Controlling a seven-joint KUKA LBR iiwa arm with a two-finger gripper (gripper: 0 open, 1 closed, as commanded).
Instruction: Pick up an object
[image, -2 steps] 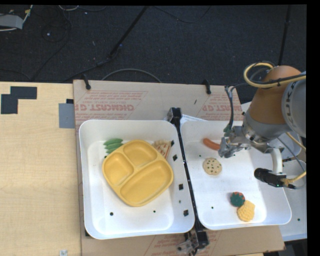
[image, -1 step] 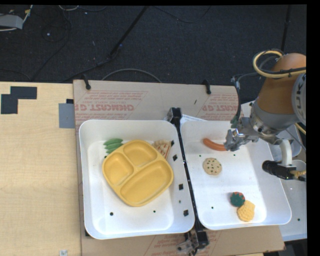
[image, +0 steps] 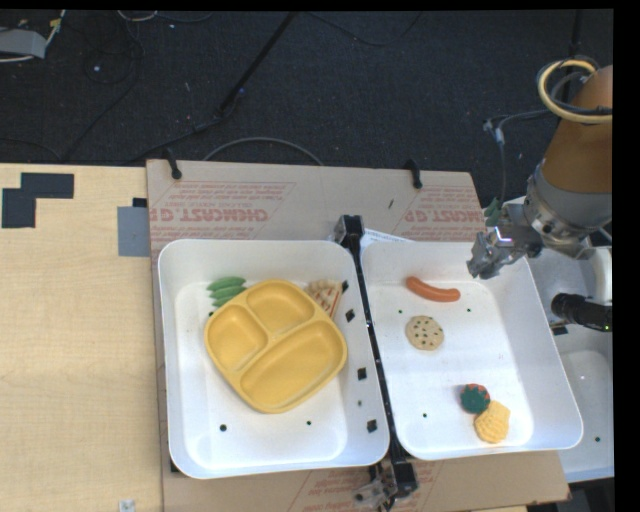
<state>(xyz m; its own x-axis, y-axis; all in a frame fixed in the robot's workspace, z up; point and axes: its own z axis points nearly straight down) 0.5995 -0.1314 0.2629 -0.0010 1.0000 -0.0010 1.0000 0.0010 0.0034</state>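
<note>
pineapple toy (image: 491, 424), cookie (image: 425, 333) in rt bin (image: 540, 330)

Candidates, all placed relative to the round tan chocolate-chip cookie (image: 425, 333), lying flat in the right white bin (image: 560, 400):
- orange-red sausage (image: 433, 290): just above the cookie, lying flat, long axis roughly left-right
- yellow pineapple-like toy with green-and-red top (image: 486, 414): below-right of the cookie, on its side, well apart from it

A cardboard-covered bench (image: 250, 205) bears two white bins (image: 185, 350) (image: 545, 360) side by side.
</note>
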